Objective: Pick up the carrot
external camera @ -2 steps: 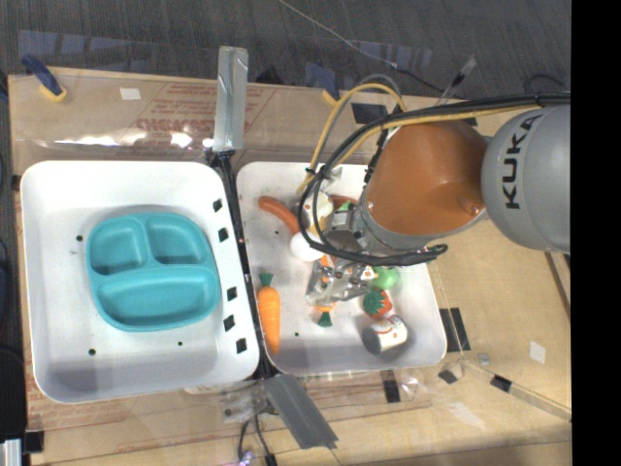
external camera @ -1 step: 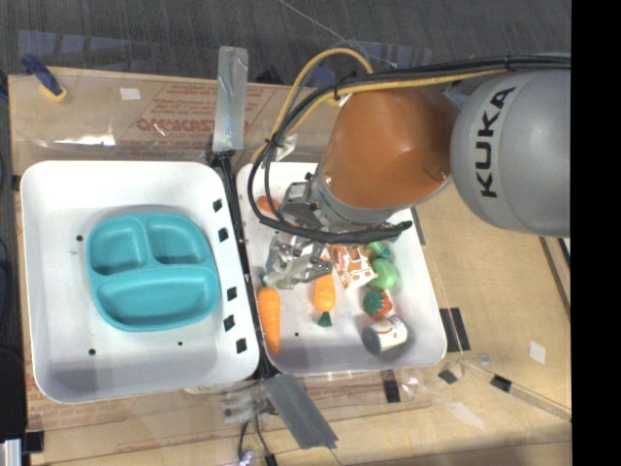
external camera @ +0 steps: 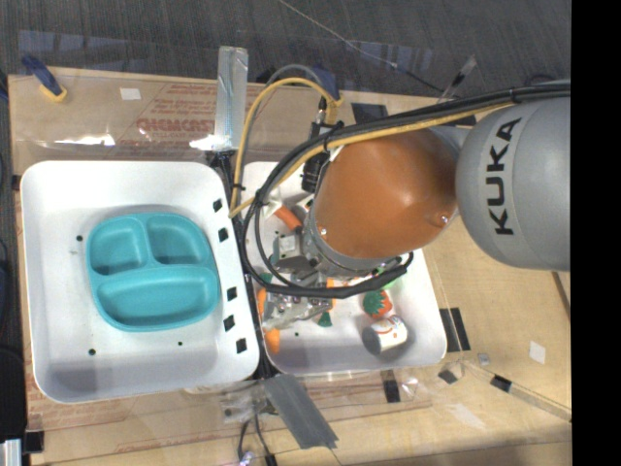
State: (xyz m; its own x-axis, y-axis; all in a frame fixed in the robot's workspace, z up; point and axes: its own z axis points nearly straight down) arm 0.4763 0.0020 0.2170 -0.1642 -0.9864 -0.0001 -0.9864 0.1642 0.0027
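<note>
My gripper (external camera: 294, 307) is down in the right bin (external camera: 427, 304), near its front left corner, under the orange wrist band (external camera: 383, 197). The arm and its cables hide most of it. An orange piece that looks like the carrot (external camera: 274, 338) lies on the bin floor just below and left of the gripper, partly covered by it. I cannot tell whether the gripper touches it. Another orange bit (external camera: 286, 218) peeks out behind the wrist, further back in the same bin.
A red and green toy (external camera: 378, 303) and a grey-white object (external camera: 385, 335) lie in the right bin's front right part. The left bin (external camera: 58, 260) holds a teal divided plate (external camera: 152, 270). Black and yellow cables (external camera: 254, 212) loop over the wall between the bins.
</note>
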